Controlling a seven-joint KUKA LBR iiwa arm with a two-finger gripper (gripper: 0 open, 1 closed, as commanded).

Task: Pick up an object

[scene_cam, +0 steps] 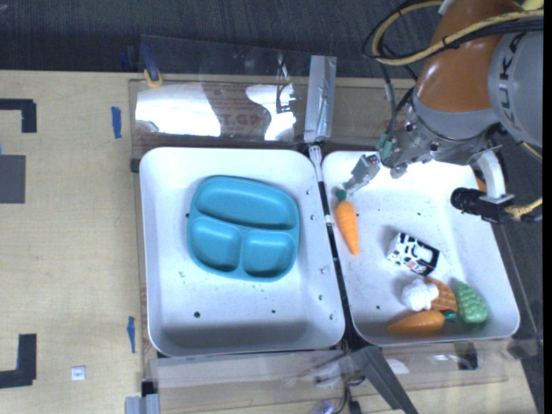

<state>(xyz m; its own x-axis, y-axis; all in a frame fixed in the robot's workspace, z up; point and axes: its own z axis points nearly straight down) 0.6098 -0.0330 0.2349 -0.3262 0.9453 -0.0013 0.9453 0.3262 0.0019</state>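
Observation:
An orange toy carrot (347,225) lies along the left wall of the right bin (379,309), its green top pointing to the back. My gripper (361,174) hangs at the bin's back left corner, just above and behind the carrot's top. Nothing can be seen held in it. A black-and-white toy (413,254) lies mid-bin. At the front right sits a cluster: a white fluffy piece (420,295), an orange toy (417,322) and a green toy (471,304).
The left bin (164,317) holds a blue divided plate (243,227). A metal divider (320,102) stands behind the bins' shared wall. The arm's orange band (461,33) and cables (405,33) hang over the right bin's back edge.

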